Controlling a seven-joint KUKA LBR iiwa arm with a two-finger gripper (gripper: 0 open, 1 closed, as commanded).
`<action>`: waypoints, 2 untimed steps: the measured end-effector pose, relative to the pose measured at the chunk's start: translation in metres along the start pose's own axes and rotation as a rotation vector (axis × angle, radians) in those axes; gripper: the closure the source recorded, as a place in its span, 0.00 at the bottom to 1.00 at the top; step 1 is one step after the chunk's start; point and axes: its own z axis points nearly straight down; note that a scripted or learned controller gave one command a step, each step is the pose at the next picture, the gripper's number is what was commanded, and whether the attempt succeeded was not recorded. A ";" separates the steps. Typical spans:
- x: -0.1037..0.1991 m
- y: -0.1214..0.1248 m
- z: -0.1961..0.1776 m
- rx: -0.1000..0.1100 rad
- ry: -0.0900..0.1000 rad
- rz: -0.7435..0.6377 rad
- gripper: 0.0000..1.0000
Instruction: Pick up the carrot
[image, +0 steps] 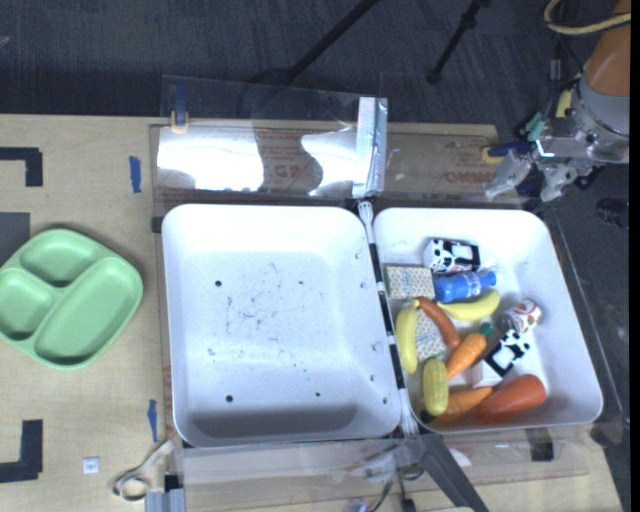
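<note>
The carrot (466, 353) lies low in the right bin (568, 290), between a corn cob (435, 386) and a black-and-white toy (511, 352). Beyond, past the bin's far corner, my claw (528, 181) hovers, fingers apart, holding nothing.

We look down on a pale wooden bench (80, 170) that carries two shallow white bins side by side, the left bin (178, 330) and the right bin (575, 330), their inner rims touching. Well to the left of them a green divided plate (66, 297) lies flat on the wood. Behind the bins lies what may be a sheet of clear plastic (260, 150), though glare blurs it.
</note>
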 end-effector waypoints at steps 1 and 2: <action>0.009 -0.020 0.107 0.000 0.000 -0.095 0.00; 0.018 -0.071 0.135 0.000 0.000 -0.038 0.00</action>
